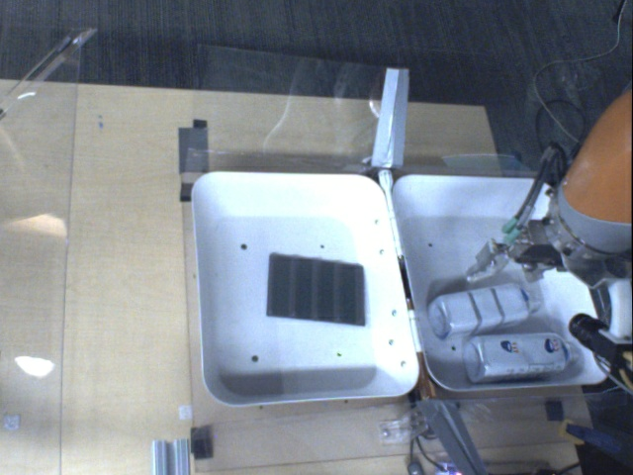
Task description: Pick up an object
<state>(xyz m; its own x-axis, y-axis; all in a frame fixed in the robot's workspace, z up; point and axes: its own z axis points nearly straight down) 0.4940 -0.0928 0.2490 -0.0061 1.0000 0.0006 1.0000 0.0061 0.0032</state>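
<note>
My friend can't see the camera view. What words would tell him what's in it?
A robot arm reaches from the right over the right white bin, its gripper just above two silver cans lying on their sides. The left white bin holds a dark ridged pad.

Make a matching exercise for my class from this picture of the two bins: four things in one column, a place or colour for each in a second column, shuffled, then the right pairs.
Things
1. dark ribbed panel
2. upper can
3. lower can
4. wrist band

Places or colours
A. orange
B. lying on its side nearest the right bin's front rim
C. flat on the floor of the left bin
D. lying on its side in the right bin, just below the tool

Pairs: 1-C, 2-D, 3-B, 4-A
</note>
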